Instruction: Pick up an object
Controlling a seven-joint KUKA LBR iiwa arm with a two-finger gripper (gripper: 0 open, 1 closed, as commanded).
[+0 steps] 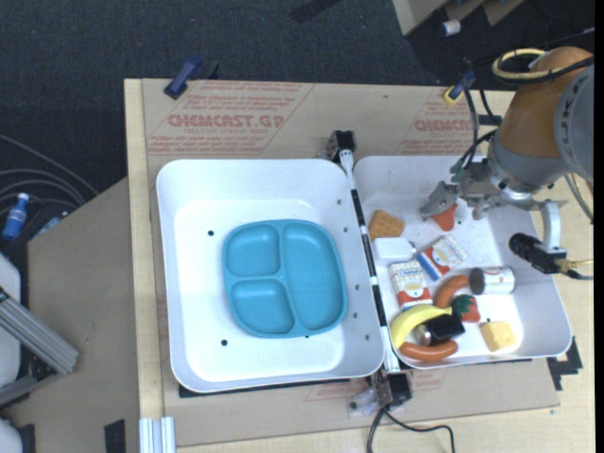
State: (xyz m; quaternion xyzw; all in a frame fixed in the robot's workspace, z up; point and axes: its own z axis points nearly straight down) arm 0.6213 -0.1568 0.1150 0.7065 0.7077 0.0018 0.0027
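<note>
The right white bin [543, 343] holds several toy foods. A small red-orange piece [445, 219] lies near its back, and my gripper [460, 201] hangs just above and beside it, at the end of the grey arm with the orange band [543, 97]. Whether the gripper touches the red piece is unclear. Further forward are an orange cracker-like piece [385, 224], a white carton [408, 279], a striped packet [446, 252], a brown sausage [450, 286], a white bottle [496, 279], a yellow banana [413, 319] and a cheese cube [498, 334].
The left white bin [179, 281] carries a blue divided plate [281, 277]. A black clamp [342, 145] sits at the back where the bins meet. Cables [543, 248] run along the right bin's right side. Brown board surrounds both bins.
</note>
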